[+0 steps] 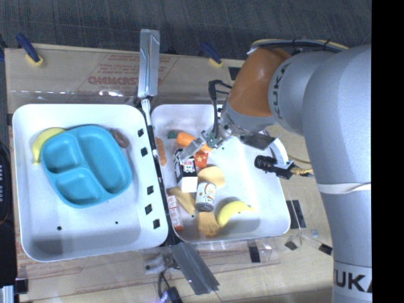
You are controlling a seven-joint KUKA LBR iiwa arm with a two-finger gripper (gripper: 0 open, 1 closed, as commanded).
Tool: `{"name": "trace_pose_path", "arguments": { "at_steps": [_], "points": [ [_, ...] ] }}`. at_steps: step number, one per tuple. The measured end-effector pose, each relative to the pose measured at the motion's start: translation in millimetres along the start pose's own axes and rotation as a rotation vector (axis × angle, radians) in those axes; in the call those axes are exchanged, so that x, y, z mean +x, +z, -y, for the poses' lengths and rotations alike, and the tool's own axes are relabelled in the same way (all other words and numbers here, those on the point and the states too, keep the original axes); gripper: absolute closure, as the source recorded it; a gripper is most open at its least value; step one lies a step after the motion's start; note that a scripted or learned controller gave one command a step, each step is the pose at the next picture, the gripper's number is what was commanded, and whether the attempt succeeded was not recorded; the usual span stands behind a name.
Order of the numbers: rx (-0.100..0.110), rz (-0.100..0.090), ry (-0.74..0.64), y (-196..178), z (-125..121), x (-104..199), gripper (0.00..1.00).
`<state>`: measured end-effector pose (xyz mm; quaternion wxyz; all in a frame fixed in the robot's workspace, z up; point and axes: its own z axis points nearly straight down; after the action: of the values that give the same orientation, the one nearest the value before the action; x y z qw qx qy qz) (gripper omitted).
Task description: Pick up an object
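The bench [95, 276] of pale wood runs along the near edge, below the right bin [265, 213]. Inside that bin lie a yellow lemon-like piece [230, 212], a small can [206, 196] and a brush [207, 225]. Left of it, the left bin [38, 232] holds a blue divided tray [88, 163]. The gripper [211, 137] hangs over the right bin's far half; whether its fingers are parted I cannot tell. Beyond lies dark carpet [76, 5].

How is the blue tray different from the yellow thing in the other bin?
The blue tray is big, flat and split into compartments; the yellow thing is small, rounded and whole. The tray nearly fills the left bin; the yellow thing sits among clutter in the right bin. Both lie untouched.
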<state>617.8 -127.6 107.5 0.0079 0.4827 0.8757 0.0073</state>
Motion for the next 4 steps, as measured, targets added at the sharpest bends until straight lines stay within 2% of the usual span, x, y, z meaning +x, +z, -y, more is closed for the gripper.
{"name": "trace_pose_path", "arguments": {
  "at_steps": [1, 2, 3, 4],
  "points": [
    [0.011, -0.002, 0.102, -89, -70, 29, 0.00],
    [0.015, -0.001, 0.135, -167, -78, 42, 0.00],
    [0.024, -0.008, 0.059, -158, -39, 35, 0.00],
    [0.027, -0.013, -0.042, -79, -69, 40, 0.00]
  ]
}}
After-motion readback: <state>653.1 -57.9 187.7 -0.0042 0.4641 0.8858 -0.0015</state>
